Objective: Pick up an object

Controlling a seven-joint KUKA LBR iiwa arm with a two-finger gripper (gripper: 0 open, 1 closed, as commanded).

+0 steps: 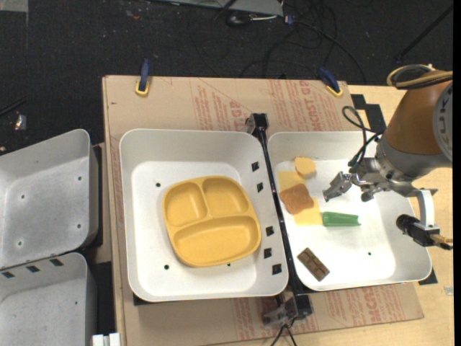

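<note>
Nearest you, at the front of the right bin point(403, 269), lies a brown bar point(313, 264), dark and tilted, close to the divider point(274, 200) between the two bins. Left of it, you see the yellow tray point(211, 220) filling the floor of the left bin point(144, 193); it has three compartments and sits at a slight angle.

Farther back in the right bin, a green piece point(340, 219) lies flat, its left end just beside a yellow block point(308, 215). A brown slab point(296, 199) rests on that block and on a second yellow slice point(290, 180) behind it. Beyond those sits a small orange piece point(305, 166), apart from the bin's back wall.

Over the right half of this bin you find the gripper point(353, 187), reaching in from the right on the grey arm point(414, 161) with its orange band point(416, 114). Its fingers are spread apart with nothing between them, and they hover just above and to the right of the green piece, not touching it as far as you can tell. Every object rests on the bin floor.

Both bins sit on a cardboard sheet point(194, 103), held at its far edge by two clamps point(143, 78). Beyond that, cables trail over the dark floor.
</note>
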